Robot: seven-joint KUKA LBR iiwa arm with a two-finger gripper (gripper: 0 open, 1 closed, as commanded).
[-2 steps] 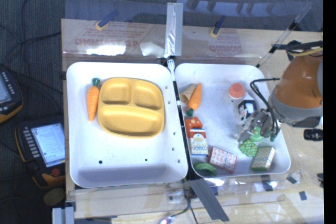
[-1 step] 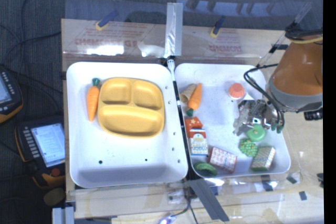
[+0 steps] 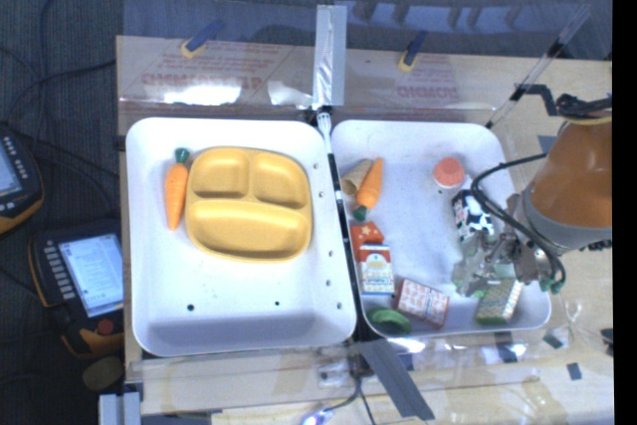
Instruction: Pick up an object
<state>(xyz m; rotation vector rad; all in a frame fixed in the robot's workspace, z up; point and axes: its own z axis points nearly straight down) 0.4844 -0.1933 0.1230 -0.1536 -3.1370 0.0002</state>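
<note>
My gripper (image 3: 485, 272) reaches down into the right bin (image 3: 418, 136) near its front right corner, under the orange band of the arm (image 3: 577, 179). Just below it lies a small green and white carton (image 3: 496, 305), touching or nearly touching it. A black and white cow-patterned toy (image 3: 473, 214) sits just behind the gripper. Further left in this bin are a red patterned box (image 3: 421, 302), a white and green carton (image 3: 376, 273), a small red carton (image 3: 367, 234), a green vegetable (image 3: 390, 319), an orange carrot on a cone (image 3: 365, 180) and an orange-capped item (image 3: 449, 172).
The left bin (image 3: 149, 234) holds a yellow divided tray (image 3: 249, 202) with a carrot (image 3: 176, 192) beside its left side. A tablet (image 3: 90, 269) and cables lie left of the bench. Black cables run from the arm over the right bin's right rim.
</note>
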